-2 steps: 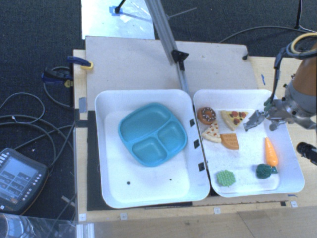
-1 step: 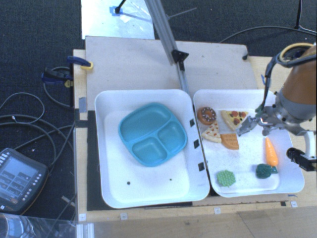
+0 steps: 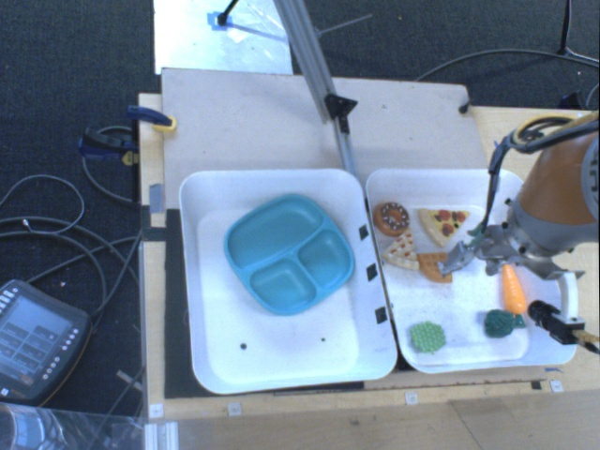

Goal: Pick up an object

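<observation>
The carrot (image 3: 513, 290) lies in the right bin (image 3: 466, 359), near its right side, long axis running roughly top to bottom in the camera view. It is orange, tapered and smooth. The gripper (image 3: 478, 253) hovers just left of and above its upper end; whether the fingers are open or closed cannot be told. Broccoli (image 3: 501, 323) sits just below the carrot. Pizza slices (image 3: 442, 223) and a donut (image 3: 391, 218) lie further left.

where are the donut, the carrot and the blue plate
donut (image 3: 391, 217), camera view, on its sprinkled top
carrot (image 3: 513, 290), camera view, middle of its orange body
blue plate (image 3: 323, 258), camera view, floor of its right compartment
</observation>
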